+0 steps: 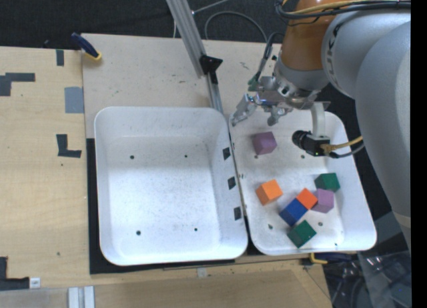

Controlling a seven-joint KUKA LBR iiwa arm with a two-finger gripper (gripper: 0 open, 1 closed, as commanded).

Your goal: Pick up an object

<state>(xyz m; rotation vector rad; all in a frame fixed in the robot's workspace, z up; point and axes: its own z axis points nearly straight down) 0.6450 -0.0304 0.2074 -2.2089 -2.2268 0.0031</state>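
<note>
My gripper [257, 115] hangs over the far end of the right bin [353, 230], its fingers spread open with nothing between them. A purple block [264, 143] lies just below and slightly right of the fingertips, apart from them. Nearer the front of the same bin lie an orange block [269, 191], a blue block [292, 211], a smaller orange block [307, 199], a pale purple block [324, 200] and two green blocks [327, 182] [301, 233].
The left bin [107, 167] stands beside the right one, sharing a raised middle rim. A slanted metal rail [190, 30] crosses above the bins' far edge. A black cable fitting [310, 143] hangs off the wrist over the right bin.
</note>
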